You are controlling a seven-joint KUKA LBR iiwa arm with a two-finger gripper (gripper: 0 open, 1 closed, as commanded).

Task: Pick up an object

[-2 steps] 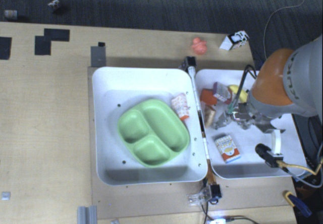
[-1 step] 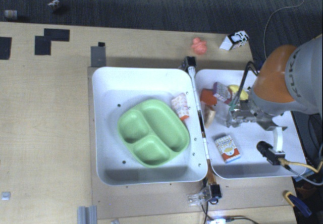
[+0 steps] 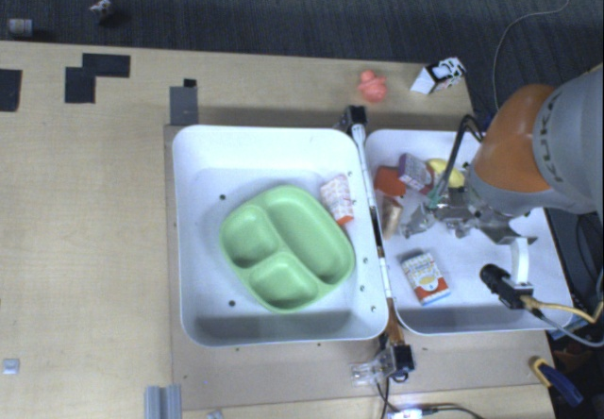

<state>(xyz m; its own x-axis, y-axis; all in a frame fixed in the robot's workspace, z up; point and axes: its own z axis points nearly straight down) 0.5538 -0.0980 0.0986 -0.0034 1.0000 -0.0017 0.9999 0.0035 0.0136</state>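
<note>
I saw the gripper [image 3: 422,215] low in the right bin [image 3: 472,309], among a cluster of small objects near the bin's left wall. I could not tell whether it was apart, together or clamped on anything. The nearest free target, a small carton [image 3: 425,276], lay just toward the bin's near wall from the gripper. Its long axis ran roughly from far wall to near wall, slightly slanted. It appeared flat, white and orange with printed markings.
</note>
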